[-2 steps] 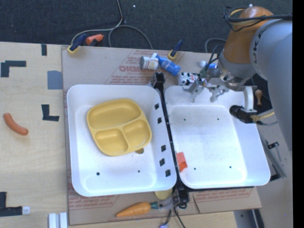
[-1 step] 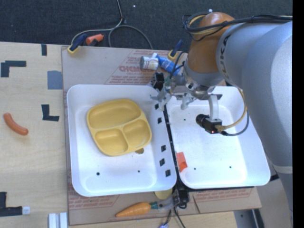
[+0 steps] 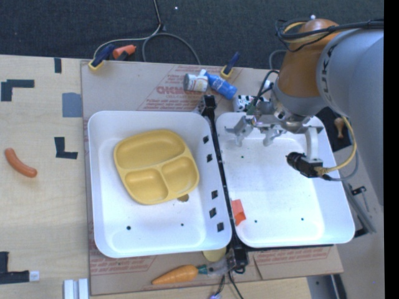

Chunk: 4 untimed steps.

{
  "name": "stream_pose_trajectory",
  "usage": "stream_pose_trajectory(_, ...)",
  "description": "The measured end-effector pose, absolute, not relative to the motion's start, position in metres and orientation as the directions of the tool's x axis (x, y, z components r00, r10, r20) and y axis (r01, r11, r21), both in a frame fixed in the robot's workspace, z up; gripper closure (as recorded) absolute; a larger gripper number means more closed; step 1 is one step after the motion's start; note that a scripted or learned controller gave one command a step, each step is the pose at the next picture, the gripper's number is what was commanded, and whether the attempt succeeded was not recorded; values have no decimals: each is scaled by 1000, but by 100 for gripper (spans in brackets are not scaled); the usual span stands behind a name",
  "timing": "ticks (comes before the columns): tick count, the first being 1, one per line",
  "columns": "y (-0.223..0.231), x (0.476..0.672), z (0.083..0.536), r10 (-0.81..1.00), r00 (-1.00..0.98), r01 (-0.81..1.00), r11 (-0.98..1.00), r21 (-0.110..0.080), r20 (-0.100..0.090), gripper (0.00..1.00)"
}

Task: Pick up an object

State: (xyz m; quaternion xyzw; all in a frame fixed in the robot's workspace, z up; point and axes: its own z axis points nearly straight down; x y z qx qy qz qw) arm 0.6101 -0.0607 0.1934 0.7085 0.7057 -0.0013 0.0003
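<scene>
Two shallow white bins, smooth moulded plastic with rounded corners, sit side by side on a brown cardboard sheet atop the pale wooden desk (image 3: 37, 123). No object has been lifted yet, by the look of things: the gripper (image 3: 254, 133) hangs over the far end of the right bin (image 3: 280, 223), its two grey metal fingers spread apart with nothing between them, so choosing, closing on and raising an object all remain to be done. To the gripper's left, in the left bin (image 3: 149, 235), lies the likeliest candidate, a yellow divided plate (image 3: 156, 165), matte plastic with three shallow compartments and a rounded outline, lying flat. A small dark brown item peeks from under the plate's near edge; its identity cannot be told. Beyond the gripper, outside the bins, rests a blue-and-white bottle (image 3: 209, 83) on its side. Nearer the viewer, past the bins, lies a tapered orange toy carrot (image 3: 176, 274). Far left of the gripper, a small curved orange sausage (image 3: 20, 163) lies on bare desk.
</scene>
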Motion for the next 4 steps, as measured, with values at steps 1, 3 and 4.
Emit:
stream_pose_trajectory(1,-122,667,102,1000,3,1000,-3,-5,-3,0)
stream_pose_trajectory(3,-98,669,96,1000,-2,1000,2,2,-4,100)
stream_pose_trajectory(4,24,609,190,1000,-13,1000,13,6,6,100)
